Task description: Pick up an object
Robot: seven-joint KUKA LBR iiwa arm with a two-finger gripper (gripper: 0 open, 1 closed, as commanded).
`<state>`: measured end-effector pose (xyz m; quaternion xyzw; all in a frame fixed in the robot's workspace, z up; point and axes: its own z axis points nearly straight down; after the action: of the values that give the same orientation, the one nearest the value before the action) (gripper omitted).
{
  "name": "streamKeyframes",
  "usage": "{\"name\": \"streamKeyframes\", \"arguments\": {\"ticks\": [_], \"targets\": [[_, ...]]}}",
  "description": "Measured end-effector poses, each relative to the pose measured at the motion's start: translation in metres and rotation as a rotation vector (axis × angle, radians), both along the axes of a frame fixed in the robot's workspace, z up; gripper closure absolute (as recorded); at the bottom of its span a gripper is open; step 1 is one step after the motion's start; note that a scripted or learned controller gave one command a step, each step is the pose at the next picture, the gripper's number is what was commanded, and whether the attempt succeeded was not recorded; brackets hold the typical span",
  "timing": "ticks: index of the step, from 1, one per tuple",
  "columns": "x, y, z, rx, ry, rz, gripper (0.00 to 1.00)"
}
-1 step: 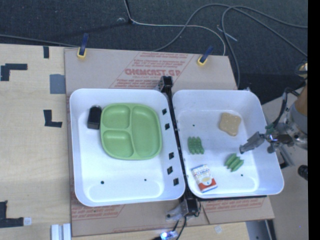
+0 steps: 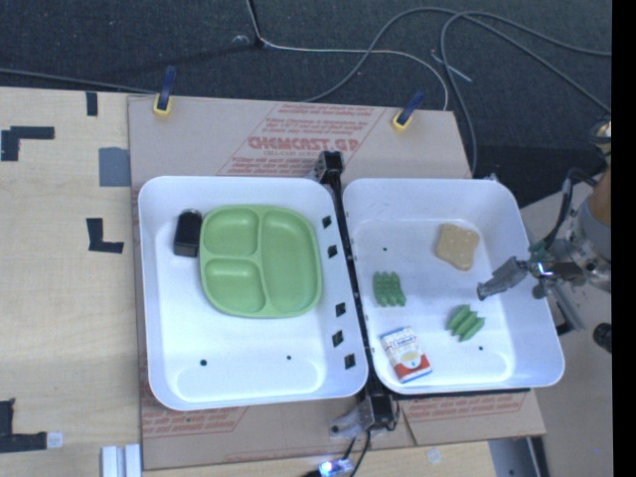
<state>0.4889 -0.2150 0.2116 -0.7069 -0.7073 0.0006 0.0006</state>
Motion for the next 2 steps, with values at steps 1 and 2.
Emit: {"name": "streamKeyframes", "arguments": {"ticks": [1, 2], "targets": [[0.001, 0.008, -0.062, 0.002, 0.006, 0.001, 0.00], [0.002, 0.005, -0.125, -0.001, 0.000, 0.001, 0.00]]}}
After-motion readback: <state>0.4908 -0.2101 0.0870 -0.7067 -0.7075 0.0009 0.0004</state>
